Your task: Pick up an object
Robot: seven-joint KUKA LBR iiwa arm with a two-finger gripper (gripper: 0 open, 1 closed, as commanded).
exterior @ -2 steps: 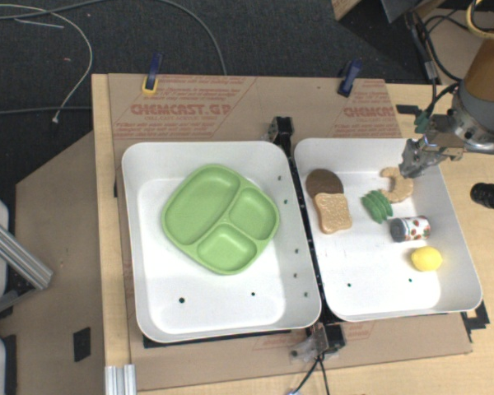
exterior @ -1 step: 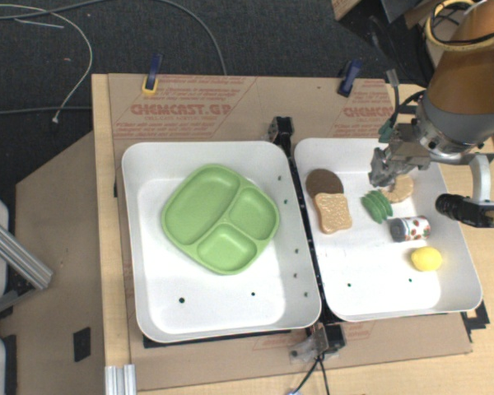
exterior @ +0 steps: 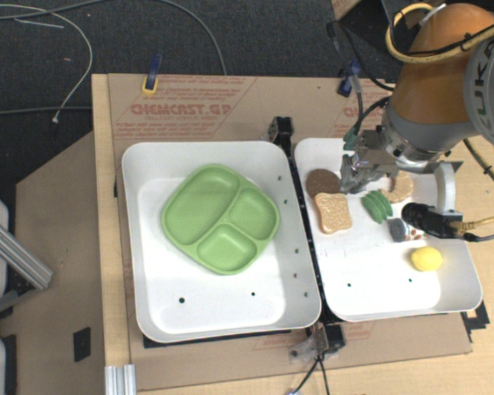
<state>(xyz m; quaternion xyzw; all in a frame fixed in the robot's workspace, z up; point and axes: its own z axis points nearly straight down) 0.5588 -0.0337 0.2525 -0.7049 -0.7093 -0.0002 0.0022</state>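
Observation:
My gripper (exterior: 356,179) hangs over the back of the right bin (exterior: 395,299), just above a brown round cookie-like piece (exterior: 319,182). A tan toast slice (exterior: 333,212) lies in front of it. To its right sit a green pickle-shaped object (exterior: 377,206) and a pale beige piece (exterior: 401,188) partly under the wrist. A yellow lemon (exterior: 426,259) rests near the bin's right side, and a small grey and red object (exterior: 398,230) lies between the pickle and the lemon. Nothing is visibly held.
The left bin (exterior: 148,295) holds a green three-compartment plate (exterior: 221,218). A black clamp (exterior: 281,130) sits at the back between the bins. A black cable fitting (exterior: 432,220) hangs off the arm over the right bin's right side.

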